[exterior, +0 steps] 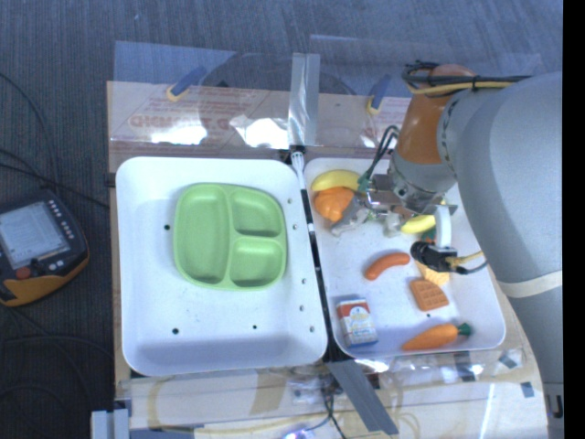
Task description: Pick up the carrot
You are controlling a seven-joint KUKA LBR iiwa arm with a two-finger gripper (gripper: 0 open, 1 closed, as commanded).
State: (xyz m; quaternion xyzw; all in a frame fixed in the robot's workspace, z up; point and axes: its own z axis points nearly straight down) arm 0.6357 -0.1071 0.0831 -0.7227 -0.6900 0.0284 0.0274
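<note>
A green, three-compartment plastic plate [229,236] lay in the left white bin [146,337], well apart from the work. In the right white bin [489,332] the gripper [370,210] hung at the far end, beside an orange wedge-shaped toy [333,204]; whether the fingers were released or clenched could not be told. The orange toy carrot with a green top [434,337] lay at the near right corner, untouched. A good pick would be judged to need travel nearward and a grasp across the carrot's middle, clear of the bin wall.
</note>
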